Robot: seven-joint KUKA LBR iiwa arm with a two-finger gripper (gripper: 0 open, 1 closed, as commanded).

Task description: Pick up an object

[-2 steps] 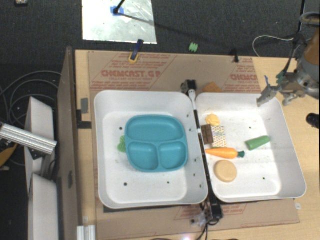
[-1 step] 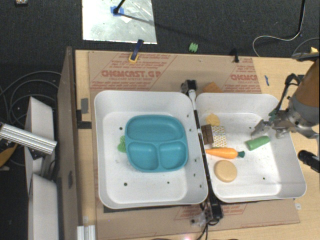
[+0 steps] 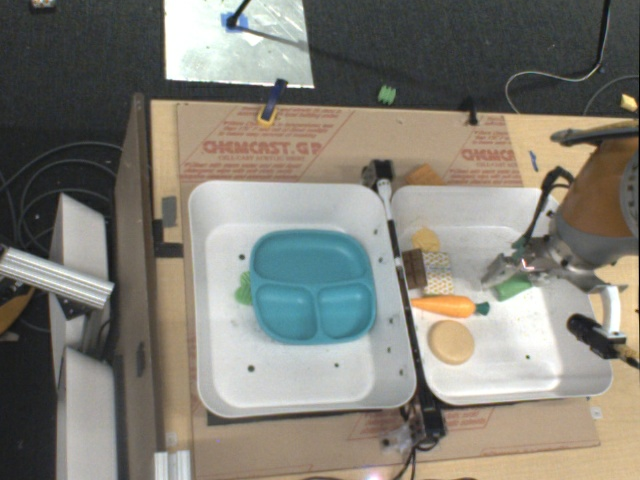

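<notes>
My claw (image 3: 503,271) sits low in the right bin (image 3: 560,368), fingers spread apart, tips just beside a small green block (image 3: 512,288) that lies on the bin floor at its near side; I hold nothing. Left of the block lies a toy carrot (image 3: 445,306), and nearer still a round tan disc (image 3: 451,343). Farther left are a yellow piece (image 3: 427,239) and a checkered piece (image 3: 434,267). The left bin (image 3: 215,368) bears a blue divided plate (image 3: 311,284) with something green (image 3: 243,288) at its left edge.
</notes>
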